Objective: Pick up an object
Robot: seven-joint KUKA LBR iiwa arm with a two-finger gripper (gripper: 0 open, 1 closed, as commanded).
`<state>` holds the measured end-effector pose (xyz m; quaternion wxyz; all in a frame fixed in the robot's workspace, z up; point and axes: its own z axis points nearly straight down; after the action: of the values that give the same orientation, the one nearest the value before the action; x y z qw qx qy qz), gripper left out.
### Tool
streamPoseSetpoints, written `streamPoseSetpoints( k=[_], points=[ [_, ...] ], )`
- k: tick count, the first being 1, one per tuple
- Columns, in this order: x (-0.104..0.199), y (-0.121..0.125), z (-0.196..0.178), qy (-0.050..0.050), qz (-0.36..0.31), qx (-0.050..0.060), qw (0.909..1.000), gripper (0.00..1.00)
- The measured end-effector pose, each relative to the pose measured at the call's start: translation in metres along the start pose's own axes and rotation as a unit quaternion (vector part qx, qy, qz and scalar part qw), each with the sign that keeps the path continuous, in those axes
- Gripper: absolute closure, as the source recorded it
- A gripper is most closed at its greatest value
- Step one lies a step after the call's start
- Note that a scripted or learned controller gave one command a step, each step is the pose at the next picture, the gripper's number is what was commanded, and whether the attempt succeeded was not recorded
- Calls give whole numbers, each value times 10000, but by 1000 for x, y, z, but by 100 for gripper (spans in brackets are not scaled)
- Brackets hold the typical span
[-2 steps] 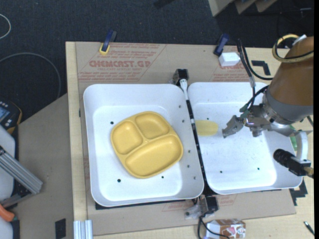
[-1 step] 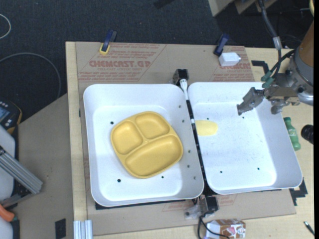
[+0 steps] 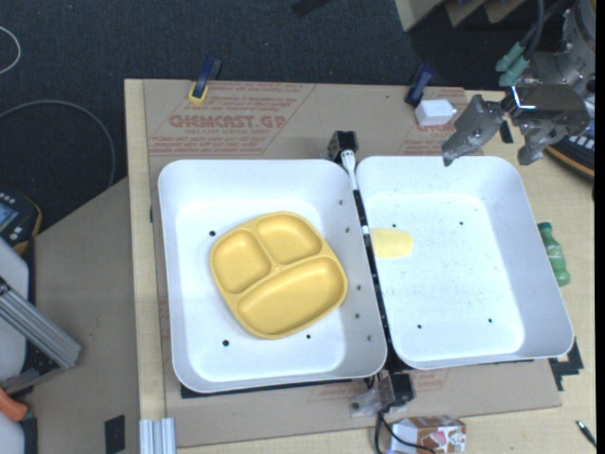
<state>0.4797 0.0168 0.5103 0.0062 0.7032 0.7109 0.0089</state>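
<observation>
Arm [image 3: 567,26]: cut off by the top and right edges; only the wrist end is in frame.
Small yellow object [image 3: 390,243]: pale, flat patch at the right bin's [image 3: 473,339] left wall; too indistinct to identify.
Green item [image 3: 554,252]: partly behind the right bin's outer rim; identity unclear.
Printed board lettering [image 3: 227,119]: lower part covered by the left bin [image 3: 180,253].
Packet [image 3: 437,436]: clipped by the bottom edge.

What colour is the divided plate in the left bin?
Yellow. The divided plate shows clearly in the camera view, lying in the left bin.
</observation>
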Motion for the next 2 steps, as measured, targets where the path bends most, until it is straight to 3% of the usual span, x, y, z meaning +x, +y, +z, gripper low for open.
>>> streamPoseSetpoints(
  k=[1, 2],
  points=[
    [-4, 0, -2, -23, 43, 78, 10000, 100],
    [35, -2, 67, -21, 31, 155, 9999, 100]
  ],
)
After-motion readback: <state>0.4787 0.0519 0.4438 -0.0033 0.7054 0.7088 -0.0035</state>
